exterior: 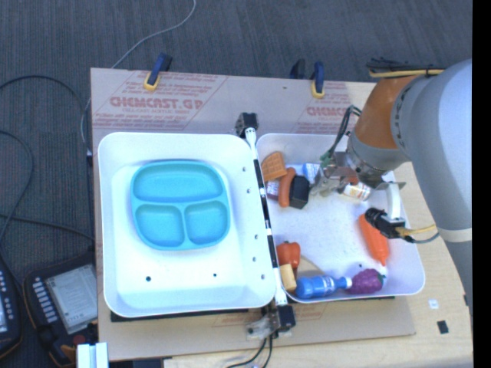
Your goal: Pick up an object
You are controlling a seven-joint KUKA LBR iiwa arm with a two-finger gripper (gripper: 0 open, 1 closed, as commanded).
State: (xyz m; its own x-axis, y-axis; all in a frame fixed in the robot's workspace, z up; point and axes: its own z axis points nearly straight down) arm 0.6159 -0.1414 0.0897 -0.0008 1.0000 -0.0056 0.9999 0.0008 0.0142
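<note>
Bench (153, 98), cardboard-topped, w/ 2 white bins: left bin (115, 282), right bin (410, 278), touching side by side.

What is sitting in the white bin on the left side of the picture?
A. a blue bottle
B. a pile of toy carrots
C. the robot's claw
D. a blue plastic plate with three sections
D: the light blue divided plastic plate lies flat in the left white bin, while the toys lie in the other bin.
</note>
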